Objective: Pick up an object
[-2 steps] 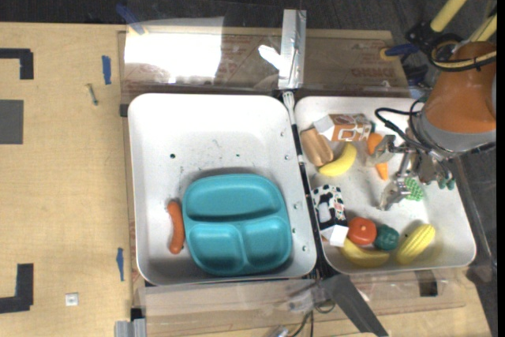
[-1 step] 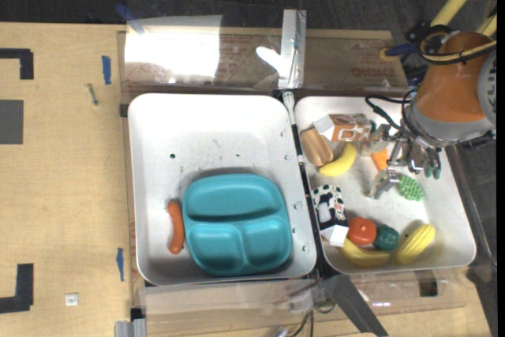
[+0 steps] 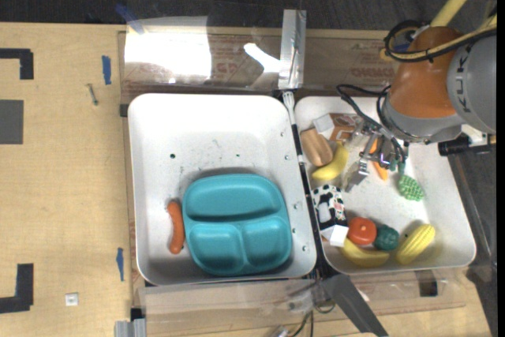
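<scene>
The hand hangs low inside the right bin, among toy foods, near a yellow banana. Its finger state cannot be determined.

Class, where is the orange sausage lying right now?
The sausage lies in the left bin, against the teal tray's left edge, near the bin's lower left corner.

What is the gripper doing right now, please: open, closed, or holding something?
Gripper: low over the right bin; its state cannot be told.
</scene>
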`<action>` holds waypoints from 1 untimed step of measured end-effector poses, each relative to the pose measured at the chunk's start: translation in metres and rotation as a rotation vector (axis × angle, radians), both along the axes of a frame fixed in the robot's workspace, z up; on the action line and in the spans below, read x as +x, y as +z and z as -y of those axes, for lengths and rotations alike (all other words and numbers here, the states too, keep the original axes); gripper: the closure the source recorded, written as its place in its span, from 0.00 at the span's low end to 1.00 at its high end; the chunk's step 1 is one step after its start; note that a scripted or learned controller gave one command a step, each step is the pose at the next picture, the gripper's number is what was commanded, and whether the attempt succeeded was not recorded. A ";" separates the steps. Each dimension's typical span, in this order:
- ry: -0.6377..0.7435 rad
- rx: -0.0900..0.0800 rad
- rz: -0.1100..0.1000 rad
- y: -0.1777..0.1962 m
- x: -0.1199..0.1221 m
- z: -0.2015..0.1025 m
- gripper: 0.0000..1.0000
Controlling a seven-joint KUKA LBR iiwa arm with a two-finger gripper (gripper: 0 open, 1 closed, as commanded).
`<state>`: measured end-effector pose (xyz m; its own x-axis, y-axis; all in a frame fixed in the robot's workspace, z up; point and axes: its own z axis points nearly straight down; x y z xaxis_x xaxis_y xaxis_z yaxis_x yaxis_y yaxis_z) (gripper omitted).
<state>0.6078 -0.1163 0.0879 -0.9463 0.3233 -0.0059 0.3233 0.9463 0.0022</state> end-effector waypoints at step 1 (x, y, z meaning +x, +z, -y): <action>0.172 -0.013 -0.064 0.002 0.026 -0.001 0.00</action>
<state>0.6338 -0.1156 0.0894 -0.9862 0.1567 0.0535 0.1555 0.9875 -0.0256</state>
